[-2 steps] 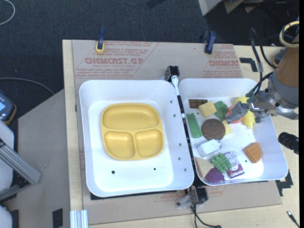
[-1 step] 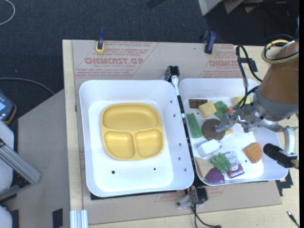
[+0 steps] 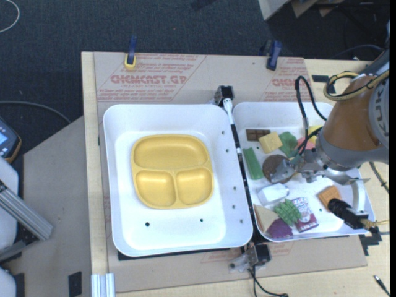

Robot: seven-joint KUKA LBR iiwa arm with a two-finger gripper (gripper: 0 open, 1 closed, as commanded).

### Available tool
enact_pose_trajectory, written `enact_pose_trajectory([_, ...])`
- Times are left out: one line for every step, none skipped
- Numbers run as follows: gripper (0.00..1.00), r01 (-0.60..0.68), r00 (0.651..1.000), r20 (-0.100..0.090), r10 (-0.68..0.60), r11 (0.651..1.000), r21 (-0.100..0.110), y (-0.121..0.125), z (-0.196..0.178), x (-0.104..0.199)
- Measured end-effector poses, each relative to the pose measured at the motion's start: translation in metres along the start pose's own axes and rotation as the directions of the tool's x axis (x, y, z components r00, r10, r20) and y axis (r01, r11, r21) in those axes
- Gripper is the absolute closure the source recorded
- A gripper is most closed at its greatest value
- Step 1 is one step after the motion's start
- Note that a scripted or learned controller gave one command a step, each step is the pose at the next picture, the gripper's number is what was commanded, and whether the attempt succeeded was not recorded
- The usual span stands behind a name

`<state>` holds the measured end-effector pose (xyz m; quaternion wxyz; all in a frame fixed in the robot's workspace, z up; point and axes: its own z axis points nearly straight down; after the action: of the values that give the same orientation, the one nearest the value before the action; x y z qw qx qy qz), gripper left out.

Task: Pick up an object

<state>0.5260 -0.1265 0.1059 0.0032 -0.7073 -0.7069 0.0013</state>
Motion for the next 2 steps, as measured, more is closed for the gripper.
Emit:
enact_pose_trajectory([0.0, 0.0, 1.0, 0.0, 0.0, 1.0, -0.001, -0.001, 0.023, 0.001])
enact_pose_trajectory([1.0, -0.001, 1.0, 0.002, 0.001, 1.0, -0.006, 0.0, 0.011, 0.0])
